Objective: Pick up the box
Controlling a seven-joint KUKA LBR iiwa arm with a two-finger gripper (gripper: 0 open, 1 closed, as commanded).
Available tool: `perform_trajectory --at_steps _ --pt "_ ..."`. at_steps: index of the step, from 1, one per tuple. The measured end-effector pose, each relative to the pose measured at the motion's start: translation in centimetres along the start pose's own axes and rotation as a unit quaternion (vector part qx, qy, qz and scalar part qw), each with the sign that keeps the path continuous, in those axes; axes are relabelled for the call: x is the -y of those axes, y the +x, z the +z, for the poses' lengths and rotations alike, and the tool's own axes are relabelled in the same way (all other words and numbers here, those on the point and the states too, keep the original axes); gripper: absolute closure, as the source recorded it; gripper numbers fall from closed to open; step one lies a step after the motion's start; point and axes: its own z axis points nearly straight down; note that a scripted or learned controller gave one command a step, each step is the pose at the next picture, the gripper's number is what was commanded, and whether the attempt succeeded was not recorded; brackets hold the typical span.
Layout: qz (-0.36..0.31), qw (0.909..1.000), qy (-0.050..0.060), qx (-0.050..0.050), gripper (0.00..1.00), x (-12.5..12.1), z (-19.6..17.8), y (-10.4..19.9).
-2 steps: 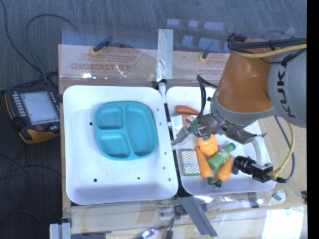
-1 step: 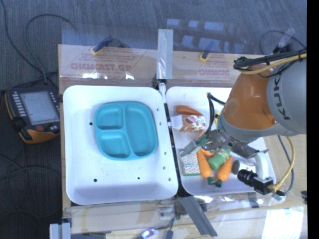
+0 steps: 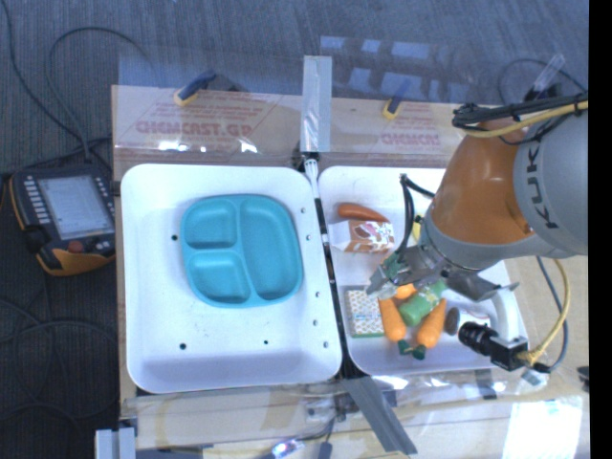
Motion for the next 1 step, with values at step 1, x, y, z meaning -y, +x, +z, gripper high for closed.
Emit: perform_trajectory --at_steps 1 --pt "0.152 0.9883 -0.002 0.003 1.00 -8.58 -24.01 -0.25"
